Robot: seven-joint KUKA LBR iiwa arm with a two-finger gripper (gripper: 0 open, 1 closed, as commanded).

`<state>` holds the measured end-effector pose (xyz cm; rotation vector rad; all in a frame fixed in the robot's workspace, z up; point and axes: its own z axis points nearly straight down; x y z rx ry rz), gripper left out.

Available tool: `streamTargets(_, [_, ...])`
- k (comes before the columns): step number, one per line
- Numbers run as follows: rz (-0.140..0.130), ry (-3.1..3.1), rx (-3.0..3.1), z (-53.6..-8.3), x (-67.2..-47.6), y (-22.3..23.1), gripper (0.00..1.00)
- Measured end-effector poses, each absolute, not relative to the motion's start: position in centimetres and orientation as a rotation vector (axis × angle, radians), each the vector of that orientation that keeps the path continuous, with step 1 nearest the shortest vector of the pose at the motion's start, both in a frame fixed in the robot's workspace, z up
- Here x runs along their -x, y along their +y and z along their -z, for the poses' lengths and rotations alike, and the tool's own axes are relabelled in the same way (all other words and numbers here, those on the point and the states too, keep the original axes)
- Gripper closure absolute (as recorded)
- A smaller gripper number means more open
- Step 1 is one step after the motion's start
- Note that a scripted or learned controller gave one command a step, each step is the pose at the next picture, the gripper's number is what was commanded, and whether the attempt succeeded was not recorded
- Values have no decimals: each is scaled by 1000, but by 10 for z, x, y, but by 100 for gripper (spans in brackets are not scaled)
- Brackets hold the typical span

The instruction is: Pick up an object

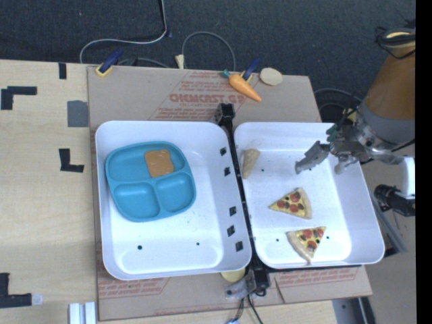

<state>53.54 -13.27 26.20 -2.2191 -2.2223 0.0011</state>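
The gripper (324, 159) hangs over the right bin (266, 248) near its 1 o'clock corner, fingers spread apart, nothing between them and touching nothing. Two pizza slices lie in that bin: one (293, 204) at its centre, the other (307, 240) toward 5 o'clock. A pale wedge (250, 162) rests at 10 o'clock by the dividing wall. The left bin (169, 262) holds one blue divided plate (150, 182) bearing a toast piece (159, 163). One toy carrot (244, 87) lies on the surface at 12 o'clock.
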Motion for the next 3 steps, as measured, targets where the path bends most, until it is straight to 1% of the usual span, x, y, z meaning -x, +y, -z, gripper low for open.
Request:
streamTargets(1, [-11, -2214, 2214, -135, -524, -130, 0])
streamTargets(2, [0, -2229, 2225, -86, -547, -99, 0])
streamTargets(3, [10, -2230, 2239, -253, -545, -168, 0])
